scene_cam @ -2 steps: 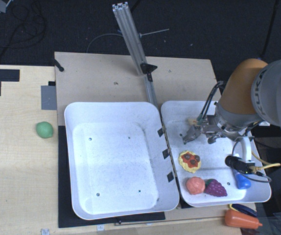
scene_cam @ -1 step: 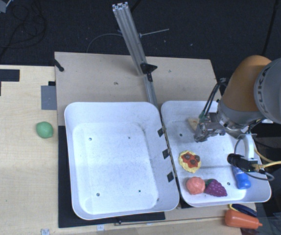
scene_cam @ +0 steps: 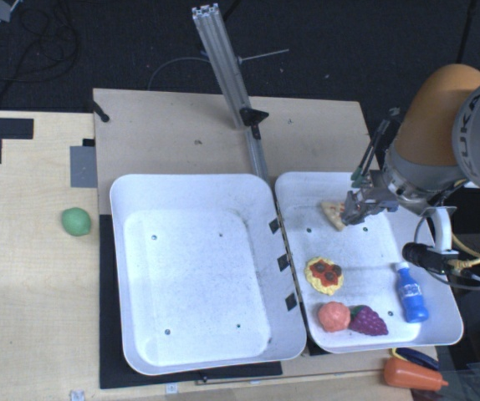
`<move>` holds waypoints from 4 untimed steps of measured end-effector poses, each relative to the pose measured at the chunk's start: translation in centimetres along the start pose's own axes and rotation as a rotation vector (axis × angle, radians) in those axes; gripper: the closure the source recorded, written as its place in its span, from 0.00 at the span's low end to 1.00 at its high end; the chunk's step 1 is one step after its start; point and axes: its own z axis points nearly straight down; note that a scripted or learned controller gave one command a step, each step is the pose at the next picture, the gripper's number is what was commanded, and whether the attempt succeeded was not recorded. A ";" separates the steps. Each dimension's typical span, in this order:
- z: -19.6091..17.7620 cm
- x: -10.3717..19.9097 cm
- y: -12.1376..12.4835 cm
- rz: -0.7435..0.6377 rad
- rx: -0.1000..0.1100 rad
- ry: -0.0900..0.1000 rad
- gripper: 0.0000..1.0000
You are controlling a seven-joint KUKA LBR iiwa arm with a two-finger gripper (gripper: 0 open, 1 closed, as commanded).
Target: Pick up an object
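The right bin [scene_cam: 441, 328] holds a tan piece of bread-like toy [scene_cam: 334, 214] near its back left, a yellow and red pizza toy [scene_cam: 324, 275], a pink round fruit [scene_cam: 334, 316], purple grapes [scene_cam: 369, 320] and a blue bottle [scene_cam: 411, 292]. My gripper [scene_cam: 353, 211] hangs low over the back of this bin, right beside the tan piece and touching or nearly touching its right edge. Nothing shows between its fingers.
The left bin [scene_cam: 140, 199] lies beside the right one, joined by black clips. A green ball [scene_cam: 77, 221] rests on the bench far left. An orange tool [scene_cam: 414, 375] lies in front of the right bin. A metal rail [scene_cam: 227, 65] rises behind the bins.
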 end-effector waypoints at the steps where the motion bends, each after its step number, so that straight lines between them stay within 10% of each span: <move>1: -5.1 -0.1 0.1 0.001 0.000 0.000 1.00; 4: -4.1 15.1 1.1 -0.003 0.006 0.001 1.00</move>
